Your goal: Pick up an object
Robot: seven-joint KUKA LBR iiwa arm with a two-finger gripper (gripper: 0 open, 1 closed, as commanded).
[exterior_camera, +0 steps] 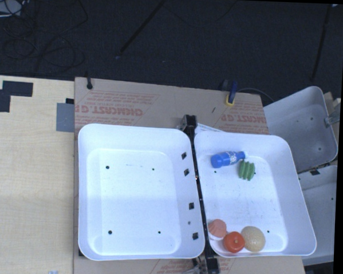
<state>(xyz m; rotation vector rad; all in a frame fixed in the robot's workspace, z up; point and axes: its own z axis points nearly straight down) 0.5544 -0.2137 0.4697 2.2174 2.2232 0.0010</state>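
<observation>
Two shallow white bins are seen side by side on a cardboard sheet laid over the table. The left bin has small dark holes in its floor. The right bin contains five objects. A blue bottle is laid on its side near the far wall, its cap pointing right. Just beside it, to the right and slightly nearer, a green ridged object is found. In the near corner three round items are grouped together: a pale pink ball beside the dividing wall, a red-orange ball touching the front wall, and a beige ball to its right. The three appear to be touching or nearly so. The state of the end effector cannot be told from this view.
</observation>
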